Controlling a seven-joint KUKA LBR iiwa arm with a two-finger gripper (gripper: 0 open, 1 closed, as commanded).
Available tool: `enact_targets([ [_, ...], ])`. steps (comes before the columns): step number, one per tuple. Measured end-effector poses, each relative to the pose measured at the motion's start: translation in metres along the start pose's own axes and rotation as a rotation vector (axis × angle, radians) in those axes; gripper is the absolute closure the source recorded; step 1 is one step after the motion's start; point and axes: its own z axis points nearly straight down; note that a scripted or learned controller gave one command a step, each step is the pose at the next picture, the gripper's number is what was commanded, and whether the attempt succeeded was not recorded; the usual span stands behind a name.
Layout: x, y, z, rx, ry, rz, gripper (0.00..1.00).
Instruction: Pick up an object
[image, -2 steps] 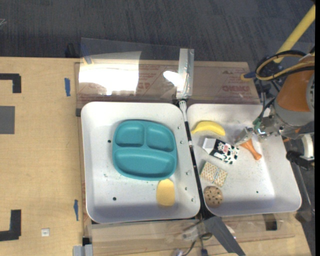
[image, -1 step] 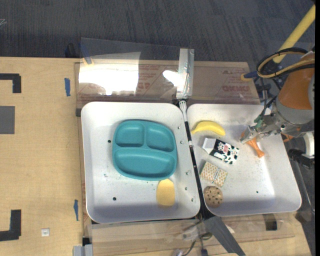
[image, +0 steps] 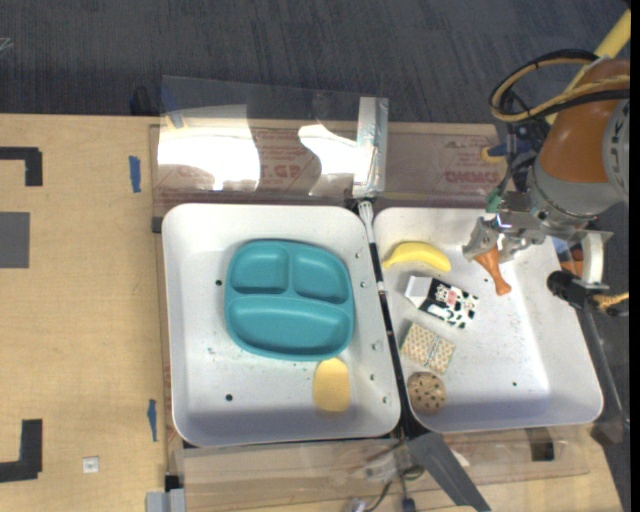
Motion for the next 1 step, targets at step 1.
enact_targets([
  [1, 0.0929, 0.0463, -0.0064, 0.005, 0.002, 0.046, 1.00],
])
